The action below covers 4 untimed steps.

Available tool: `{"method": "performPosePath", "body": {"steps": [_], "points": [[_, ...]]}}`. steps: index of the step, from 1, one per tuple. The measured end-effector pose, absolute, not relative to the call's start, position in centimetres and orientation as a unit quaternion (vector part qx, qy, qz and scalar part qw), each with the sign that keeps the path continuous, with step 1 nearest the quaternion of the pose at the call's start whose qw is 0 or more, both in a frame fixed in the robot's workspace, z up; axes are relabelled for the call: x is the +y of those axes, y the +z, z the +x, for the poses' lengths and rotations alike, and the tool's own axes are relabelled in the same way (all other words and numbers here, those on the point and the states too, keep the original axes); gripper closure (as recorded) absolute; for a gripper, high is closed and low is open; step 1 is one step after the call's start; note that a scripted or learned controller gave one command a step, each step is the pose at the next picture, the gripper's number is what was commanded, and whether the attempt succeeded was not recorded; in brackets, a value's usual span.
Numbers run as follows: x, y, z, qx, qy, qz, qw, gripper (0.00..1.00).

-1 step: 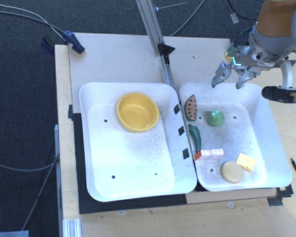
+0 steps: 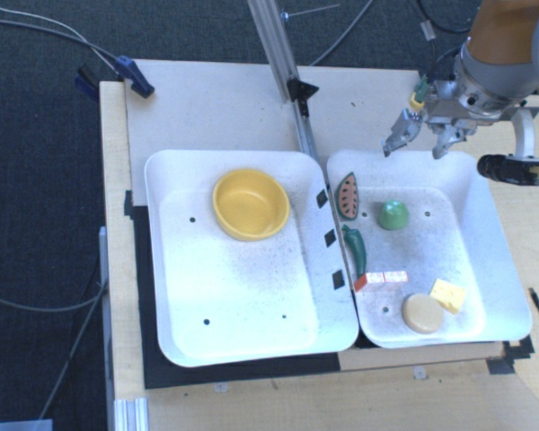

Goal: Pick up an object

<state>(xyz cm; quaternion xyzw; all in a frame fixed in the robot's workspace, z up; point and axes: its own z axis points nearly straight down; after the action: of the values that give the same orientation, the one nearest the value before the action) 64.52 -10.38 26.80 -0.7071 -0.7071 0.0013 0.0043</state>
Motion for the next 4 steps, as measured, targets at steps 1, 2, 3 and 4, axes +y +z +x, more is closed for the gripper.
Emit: {"method": "performPosePath", "body": {"steps": [1, 2, 3, 4], "points": [[-10.1, 20.5, 63.9, -0.707, 0.0045, -0.707, 0.007, 0.00], [-10.6, 15.6, 63.1, -0.706, 0.0049, -0.708, 0.008, 0.00], [-10.8, 11.2, 62.8, -0.706, 0.0045, -0.708, 0.008, 0.00], [-10.7, 13.0, 63.1, -0.706, 0.0003, -0.708, 0.005, 1.00]]}}
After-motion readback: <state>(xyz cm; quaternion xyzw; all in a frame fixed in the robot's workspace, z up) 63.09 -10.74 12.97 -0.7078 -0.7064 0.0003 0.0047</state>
